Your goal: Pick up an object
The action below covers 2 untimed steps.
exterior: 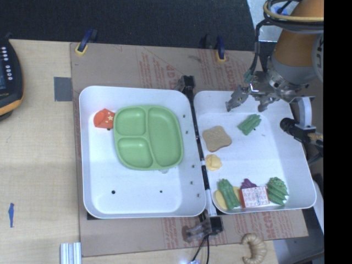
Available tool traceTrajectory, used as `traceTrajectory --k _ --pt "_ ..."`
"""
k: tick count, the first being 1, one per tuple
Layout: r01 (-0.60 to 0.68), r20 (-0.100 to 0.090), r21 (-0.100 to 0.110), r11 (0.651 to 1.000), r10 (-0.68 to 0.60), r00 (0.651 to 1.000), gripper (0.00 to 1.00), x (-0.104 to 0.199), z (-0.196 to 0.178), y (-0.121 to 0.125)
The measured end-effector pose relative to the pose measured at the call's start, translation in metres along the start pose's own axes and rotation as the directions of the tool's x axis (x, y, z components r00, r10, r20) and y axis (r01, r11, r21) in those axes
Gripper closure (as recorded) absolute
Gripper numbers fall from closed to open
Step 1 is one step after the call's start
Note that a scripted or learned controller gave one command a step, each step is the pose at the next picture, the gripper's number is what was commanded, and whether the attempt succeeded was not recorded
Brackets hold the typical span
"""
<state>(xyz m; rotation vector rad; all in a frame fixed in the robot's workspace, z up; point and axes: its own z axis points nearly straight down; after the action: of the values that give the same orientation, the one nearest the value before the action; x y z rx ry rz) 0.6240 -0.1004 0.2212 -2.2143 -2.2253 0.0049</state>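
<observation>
Claw [248, 102] is hanging over the top of the right bin [297, 164], fingers spread wide w/ nothing between them. Green veg [249, 124] is lying just below it, not touching. Toast [216, 138] is sitting near the bin's left side, w/ a yellow blob [213, 161] under it. More toy food is crowding the bottom edge: 2 green bits, a purple one & a red-white box [254, 197]. Left bin [99, 186] is holding a green plate [148, 137] & a red thing [104, 119] beside it.
</observation>
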Motion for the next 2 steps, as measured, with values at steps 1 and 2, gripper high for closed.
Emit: traceTrajectory --k 1,2 --pt "-0.002 0.002 0.005 1.0 0.002 1.0 0.0 -0.045 0.072 0.007" --pt "-0.009 -0.002 0.011 1.0 0.009 1.0 0.0 -0.115 0.11 -0.11"
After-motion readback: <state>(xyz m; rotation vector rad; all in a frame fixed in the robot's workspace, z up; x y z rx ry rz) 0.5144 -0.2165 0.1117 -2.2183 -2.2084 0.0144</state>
